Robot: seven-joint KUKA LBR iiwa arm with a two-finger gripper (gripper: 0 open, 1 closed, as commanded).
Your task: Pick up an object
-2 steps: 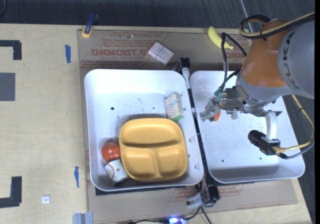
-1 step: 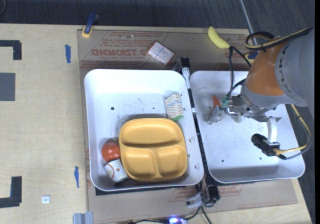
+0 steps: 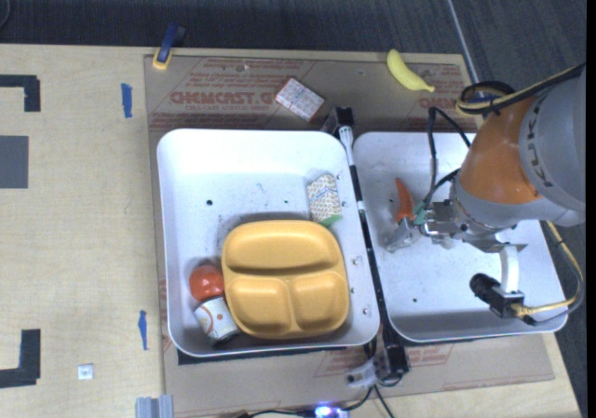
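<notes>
1. Inside the right bin [image 3: 521, 314], toward its 9 o'clock side, the gripper [image 3: 402, 237] is lowered close to the bin floor; the grey arm [image 3: 549, 165] with its orange band [image 3: 498, 169] reaches in from 3 o'clock.
2. Fingers: small and partly hidden under the wrist; whether they are open or closed cannot be told, and nothing can be seen held between them.
3. Task's thing, by judgement: a small orange piece [image 3: 402, 199], slim and carrot-like, lying on the right bin floor just at 12 o'clock of the gripper. Whether the two touch cannot be told.
4. Step in hand, by judgement: the approach or closing stage of a pick, with no lift yet evident. The next move calls for the fingers to straddle the orange piece, close on it, then rise straight up.
5. Left bin [image 3: 172, 221]: a large yellow tray [image 3: 284, 276] with compartments at its 5 o'clock part; a patterned packet [image 3: 323, 195] at the tray's 1 o'clock; an orange-and-white ball [image 3: 207, 282] and a small can-like item [image 3: 216, 317] at the tray's 9 and 8 o'clock.
6. Bench [image 3: 74, 221] beyond the bins: a banana [image 3: 408, 72] at 12 o'clock of the right bin, a small box [image 3: 298, 98], a blue clip [image 3: 168, 44].
7. Obstructions: the dividing wall between the bins lies near the gripper at 9 o'clock; a black cable and fitting [image 3: 494, 295] trail at 5 o'clock, well apart from the orange piece.
</notes>
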